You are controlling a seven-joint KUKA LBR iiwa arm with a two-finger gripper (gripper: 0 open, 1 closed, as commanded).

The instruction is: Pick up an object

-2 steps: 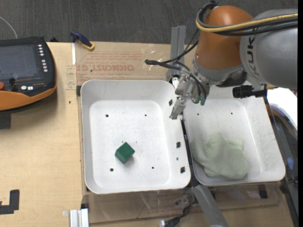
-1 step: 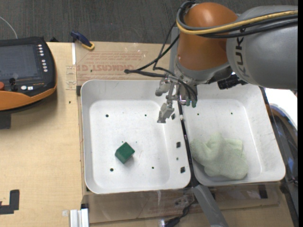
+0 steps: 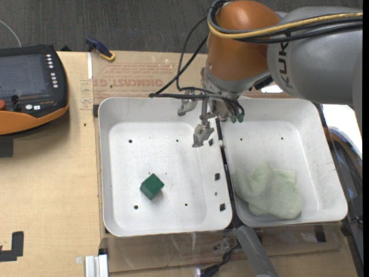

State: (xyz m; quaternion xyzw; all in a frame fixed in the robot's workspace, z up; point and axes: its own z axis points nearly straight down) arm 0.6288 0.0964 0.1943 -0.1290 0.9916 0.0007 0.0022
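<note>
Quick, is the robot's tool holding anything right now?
Tool: nothing shows in it; it hangs over the divide between the bins, apart from the green block.

floor: dark, perhaps carpet | bench: pale wood

- The grey arm with its orange band runs off the right edge, so its base is out of sight.
- That orange band covers the back rims of both shallow white plastic bins where they meet.
- The metal two-finger hand hangs small and dark against the white; whether its fingers are apart or together, can't tell.
- The orange-and-grey control pendant with a screen is cut off at the left edge.
- The pale green crumpled cloth blends into its bin; its outline is faint.
- The pale wooden desk is cropped at left and bottom.
</note>
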